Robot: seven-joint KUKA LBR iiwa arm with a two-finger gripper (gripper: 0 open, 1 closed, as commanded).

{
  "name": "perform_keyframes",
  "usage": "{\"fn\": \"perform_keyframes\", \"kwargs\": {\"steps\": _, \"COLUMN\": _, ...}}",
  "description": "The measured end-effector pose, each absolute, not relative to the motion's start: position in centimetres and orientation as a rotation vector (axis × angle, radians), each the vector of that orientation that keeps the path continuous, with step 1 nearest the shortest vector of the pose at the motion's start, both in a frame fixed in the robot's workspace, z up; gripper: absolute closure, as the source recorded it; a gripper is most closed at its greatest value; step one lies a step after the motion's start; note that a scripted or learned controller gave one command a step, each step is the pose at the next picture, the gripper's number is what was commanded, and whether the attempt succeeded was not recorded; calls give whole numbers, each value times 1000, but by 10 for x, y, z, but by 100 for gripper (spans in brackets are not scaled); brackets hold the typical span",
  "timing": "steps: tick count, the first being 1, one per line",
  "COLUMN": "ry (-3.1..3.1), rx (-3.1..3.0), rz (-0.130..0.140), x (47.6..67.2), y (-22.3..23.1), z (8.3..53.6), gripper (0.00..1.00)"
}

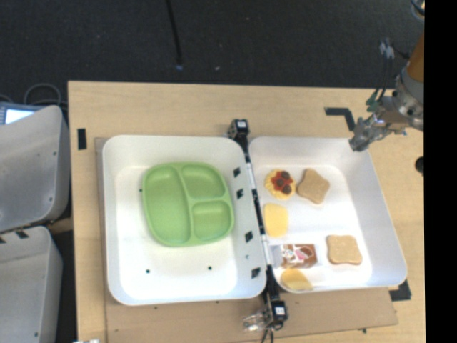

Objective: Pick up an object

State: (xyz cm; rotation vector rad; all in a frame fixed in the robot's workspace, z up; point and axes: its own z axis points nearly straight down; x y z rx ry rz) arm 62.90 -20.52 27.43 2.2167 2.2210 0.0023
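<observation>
Jaws (357, 140) at right bin's (371, 191) far corner, grip state indeterminate. Below-left of them: two toast slices (313, 186), one tart (280, 183), one green plate (188, 204).

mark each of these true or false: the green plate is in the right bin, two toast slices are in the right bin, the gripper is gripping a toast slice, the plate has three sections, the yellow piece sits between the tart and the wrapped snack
1. The green divided plate is in the right bin. False: it lies in the left bin.
2. Two toast slices lie in the right bin. True.
3. The gripper grips a toast slice. False: it hovers over the bin's far right corner, apart from the food.
4. The plate has three sections. True.
5. The yellow piece sits between the fruit tart and the wrapped snack. True.
</observation>
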Motion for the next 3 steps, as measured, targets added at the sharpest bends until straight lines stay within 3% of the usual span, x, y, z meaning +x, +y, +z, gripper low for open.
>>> {"fn": "perform_keyframes", "kwargs": {"steps": 3, "ry": 2227, "rx": 2216, "rz": 0, "x": 631, "y": -57, "z": 275, "gripper": 100}}
